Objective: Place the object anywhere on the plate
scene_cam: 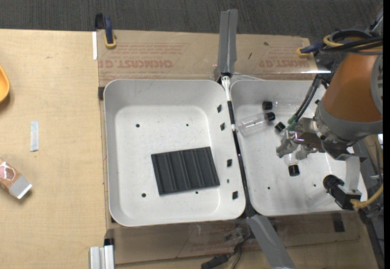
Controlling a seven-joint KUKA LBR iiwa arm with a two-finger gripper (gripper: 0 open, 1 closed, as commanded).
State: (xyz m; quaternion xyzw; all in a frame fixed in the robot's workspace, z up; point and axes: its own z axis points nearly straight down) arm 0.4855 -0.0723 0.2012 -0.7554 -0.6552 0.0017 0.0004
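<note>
A dark ridged rectangular plate (184,170) lies flat in the left bin (122,139), toward its front. In the right bin (268,194) a clear vial with a black cap (255,120) lies on its side near the left wall. Small black-capped pieces rest close by: one behind it (267,105), one to its right (280,126), one further forward (293,169). My gripper (291,147) hangs low over the middle of the right bin, between the last two pieces. Nothing can be made out in its grasp.
The grey and orange arm (353,97) covers the right bin's right side. A divider (231,121) separates the bins. On the bench at left are a small packet (13,179), a pale strip (34,136) and an orange edge (3,85).
</note>
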